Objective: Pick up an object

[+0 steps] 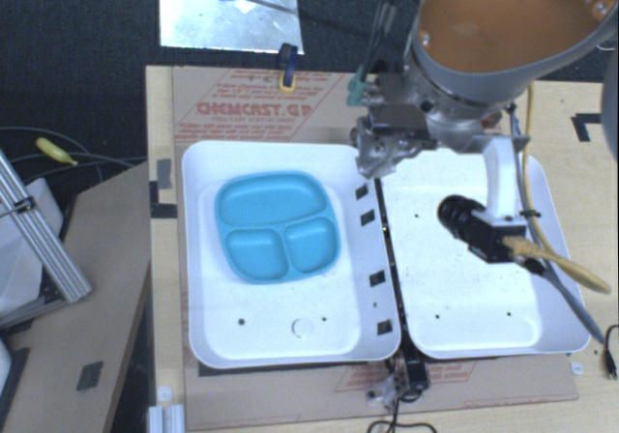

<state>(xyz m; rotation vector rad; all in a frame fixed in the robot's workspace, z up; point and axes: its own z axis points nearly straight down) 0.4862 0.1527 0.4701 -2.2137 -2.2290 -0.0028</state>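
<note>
- The blue plate lay flat in the left bin, near its middle. It looked like the one thing to pick up.
- The gripper hung over the wall between the two bins, at the far end, near the plate's far right corner.
- I could not tell if the gripper was open or closed.
- To do this well, it should move left and come down on the plate's rim. The plate looked too wide to grab across.

Two white bins side by side — one blue divided tray.
</note>
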